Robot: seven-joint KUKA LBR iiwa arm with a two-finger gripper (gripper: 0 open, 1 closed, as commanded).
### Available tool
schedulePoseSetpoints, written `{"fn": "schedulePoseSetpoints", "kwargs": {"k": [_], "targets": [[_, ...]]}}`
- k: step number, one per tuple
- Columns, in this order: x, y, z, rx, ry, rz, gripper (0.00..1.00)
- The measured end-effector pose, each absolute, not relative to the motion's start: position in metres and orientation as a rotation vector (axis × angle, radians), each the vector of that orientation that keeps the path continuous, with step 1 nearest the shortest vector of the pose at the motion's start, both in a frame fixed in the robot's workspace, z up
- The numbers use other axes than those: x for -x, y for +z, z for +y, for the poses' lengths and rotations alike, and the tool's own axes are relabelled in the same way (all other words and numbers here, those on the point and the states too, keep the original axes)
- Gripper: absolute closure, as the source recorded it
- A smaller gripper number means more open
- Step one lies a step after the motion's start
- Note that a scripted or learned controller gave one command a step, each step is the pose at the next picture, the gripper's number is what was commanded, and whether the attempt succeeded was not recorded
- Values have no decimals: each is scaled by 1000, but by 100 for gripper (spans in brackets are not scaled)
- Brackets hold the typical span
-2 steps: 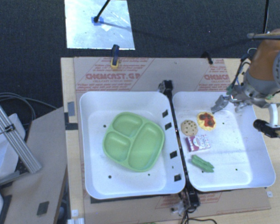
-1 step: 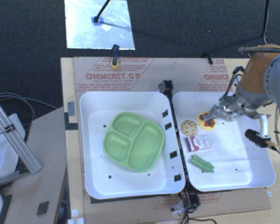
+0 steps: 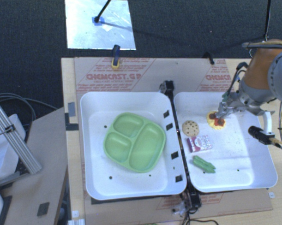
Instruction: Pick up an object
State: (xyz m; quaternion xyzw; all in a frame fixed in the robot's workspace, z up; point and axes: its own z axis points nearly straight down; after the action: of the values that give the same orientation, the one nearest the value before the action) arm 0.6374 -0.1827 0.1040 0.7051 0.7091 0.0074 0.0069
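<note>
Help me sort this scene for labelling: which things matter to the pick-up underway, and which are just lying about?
In play:
- pincer, down at the yellow and red toy
- yellow and red toy
- right bin

Lying about:
- cookie
- red and white packet
- green pod
- green divided plate in the left bin

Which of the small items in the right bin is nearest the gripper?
The red and yellow toy, right at the gripper. The cookie, packet and green piece lie farther left.
</note>
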Motion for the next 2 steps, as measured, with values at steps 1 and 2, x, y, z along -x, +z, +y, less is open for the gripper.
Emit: {"fn": "schedulePoseSetpoints", "kwargs": {"k": [1, 2], "targets": [[-636, 198, -153, -2208, 10, 2224, 100], [-634, 192, -154, -2214, 2, 2225, 0]]}}
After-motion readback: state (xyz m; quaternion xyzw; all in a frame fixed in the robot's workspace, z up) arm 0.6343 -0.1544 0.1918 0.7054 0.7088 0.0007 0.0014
